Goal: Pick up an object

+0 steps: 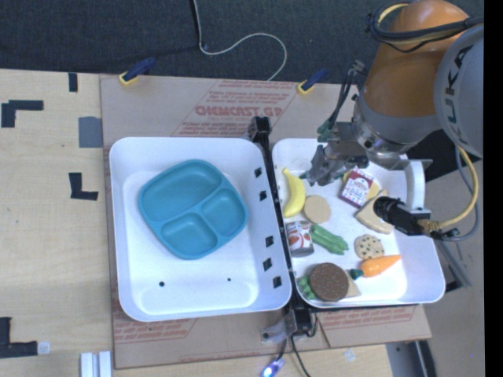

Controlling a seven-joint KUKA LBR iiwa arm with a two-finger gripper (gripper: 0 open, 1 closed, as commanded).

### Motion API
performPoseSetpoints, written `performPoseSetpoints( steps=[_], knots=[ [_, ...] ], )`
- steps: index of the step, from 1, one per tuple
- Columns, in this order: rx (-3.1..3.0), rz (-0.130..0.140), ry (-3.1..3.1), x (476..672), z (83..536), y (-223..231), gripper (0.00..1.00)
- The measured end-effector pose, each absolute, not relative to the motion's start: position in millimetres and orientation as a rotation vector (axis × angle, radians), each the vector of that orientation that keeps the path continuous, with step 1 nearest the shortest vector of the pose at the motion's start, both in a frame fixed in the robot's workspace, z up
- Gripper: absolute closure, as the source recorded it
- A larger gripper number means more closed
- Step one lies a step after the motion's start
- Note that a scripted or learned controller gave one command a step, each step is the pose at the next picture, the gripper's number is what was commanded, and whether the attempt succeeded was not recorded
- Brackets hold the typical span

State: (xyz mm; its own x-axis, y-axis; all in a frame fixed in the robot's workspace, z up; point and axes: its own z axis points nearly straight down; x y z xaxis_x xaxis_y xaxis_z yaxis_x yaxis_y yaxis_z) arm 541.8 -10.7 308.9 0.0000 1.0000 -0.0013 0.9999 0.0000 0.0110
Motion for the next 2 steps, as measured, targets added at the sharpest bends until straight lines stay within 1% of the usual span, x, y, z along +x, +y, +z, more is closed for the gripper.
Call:
performPoseSetpoints(
  steps=[1, 2],
  knots=[
    [2.22, -0.005, 2.225, 569.5, 248.3, 4.8, 1.0],
    [2.22, -0.003, 2.224, 568.6, 250.9, 4.4, 0.0]
  ],
)
